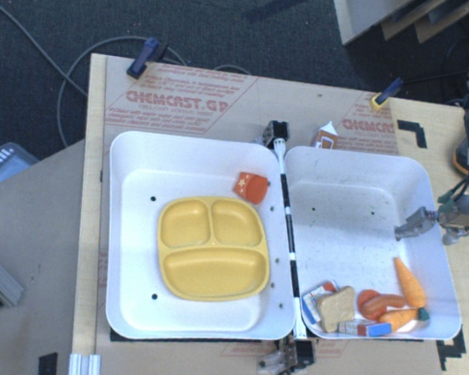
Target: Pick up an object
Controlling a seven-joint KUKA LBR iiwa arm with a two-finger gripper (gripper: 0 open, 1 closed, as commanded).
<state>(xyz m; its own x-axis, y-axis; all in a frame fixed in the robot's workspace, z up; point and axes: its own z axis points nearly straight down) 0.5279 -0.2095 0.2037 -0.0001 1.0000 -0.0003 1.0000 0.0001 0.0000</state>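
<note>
Right bin [362, 176], near-right corner — carrot [410, 282] lying flat on a diagonal, toast slice [338, 308], red piece [377, 303], second carrot [399, 319] clustered together. Left bin [136, 163] — small red-orange block [251, 187] by far edge.
</note>
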